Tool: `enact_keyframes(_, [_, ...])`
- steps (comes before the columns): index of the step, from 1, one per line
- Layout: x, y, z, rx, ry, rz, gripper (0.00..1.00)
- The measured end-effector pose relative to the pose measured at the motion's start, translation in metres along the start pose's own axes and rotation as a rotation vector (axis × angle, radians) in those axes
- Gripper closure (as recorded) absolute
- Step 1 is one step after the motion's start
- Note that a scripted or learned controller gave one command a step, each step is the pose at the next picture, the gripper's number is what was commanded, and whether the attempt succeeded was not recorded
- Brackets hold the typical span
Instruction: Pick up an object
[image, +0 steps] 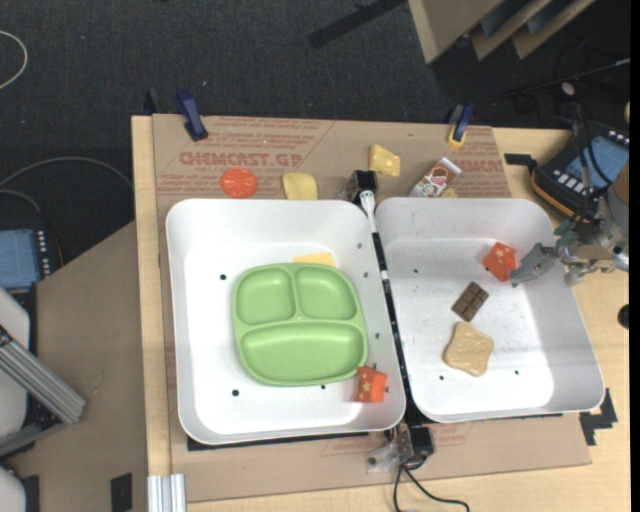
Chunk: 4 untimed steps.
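The right bin (560, 330) has bare floor along its near and right walls. The gripper (532, 268) reaches in low over the right rim, fingers spread, holding nothing, just beside the red block (500, 261). Below lie a brown bar (469, 300), slanted, and toast (468, 349).
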<state>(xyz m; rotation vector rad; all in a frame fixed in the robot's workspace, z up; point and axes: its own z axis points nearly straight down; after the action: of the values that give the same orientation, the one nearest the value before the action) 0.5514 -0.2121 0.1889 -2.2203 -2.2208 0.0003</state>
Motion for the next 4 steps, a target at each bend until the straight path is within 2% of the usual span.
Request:
enact_keyframes(1, [0.049, -0.004, 0.109, 0.009, 0.005, -0.004, 0.00])
enact_keyframes(2, [0.020, 0.121, 0.102, -0.016, -0.006, -0.005, 0.00])
enact_keyframes(3, [0.011, 0.102, 0.097, 0.002, -0.001, 0.001, 0.00])
enact_keyframes(4, [0.025, 0.091, 0.104, 0.002, 0.001, -0.001, 0.00])
